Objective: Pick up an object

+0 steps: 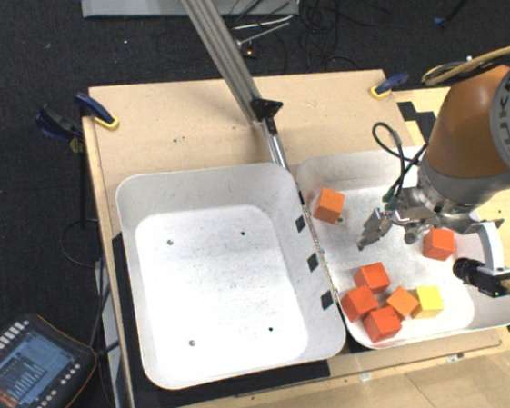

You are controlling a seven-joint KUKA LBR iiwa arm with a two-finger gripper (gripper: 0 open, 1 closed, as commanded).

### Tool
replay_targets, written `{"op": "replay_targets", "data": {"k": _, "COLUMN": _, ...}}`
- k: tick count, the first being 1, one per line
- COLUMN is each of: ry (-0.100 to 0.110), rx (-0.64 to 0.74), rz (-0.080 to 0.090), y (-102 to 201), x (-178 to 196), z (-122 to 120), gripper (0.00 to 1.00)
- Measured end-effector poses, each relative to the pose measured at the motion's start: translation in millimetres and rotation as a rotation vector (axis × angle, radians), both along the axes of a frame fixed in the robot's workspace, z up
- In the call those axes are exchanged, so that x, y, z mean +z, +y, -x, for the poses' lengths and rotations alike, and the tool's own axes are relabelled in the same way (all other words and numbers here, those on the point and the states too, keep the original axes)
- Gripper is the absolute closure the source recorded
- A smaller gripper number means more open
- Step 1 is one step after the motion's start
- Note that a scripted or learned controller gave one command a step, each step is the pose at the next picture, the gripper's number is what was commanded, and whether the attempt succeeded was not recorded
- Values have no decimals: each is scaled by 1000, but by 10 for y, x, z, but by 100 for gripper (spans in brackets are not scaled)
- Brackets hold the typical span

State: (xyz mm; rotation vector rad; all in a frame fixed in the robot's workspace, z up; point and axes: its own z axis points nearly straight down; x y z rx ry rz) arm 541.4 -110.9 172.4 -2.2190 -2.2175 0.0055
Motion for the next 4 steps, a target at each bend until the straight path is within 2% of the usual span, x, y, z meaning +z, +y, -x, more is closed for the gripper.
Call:
{"op": "replay_targets", "data": {"k": 1, "ry": 2, "rx": -1, "rz": 0, "y": -39, "x": -616, "z": 72, "gripper": 0}}
{"op": "replay_targets", "data": {"k": 2, "ry": -7, "rx": 0, "rz": 1, "y": -39, "x": -478, "z": 46, "gripper": 100}}
{"op": "replay_targets", "data": {"k": 4, "ry": -12, "rx": 3, "rz": 3, "y": -132, "x": 450, "z": 8, "gripper": 100}}
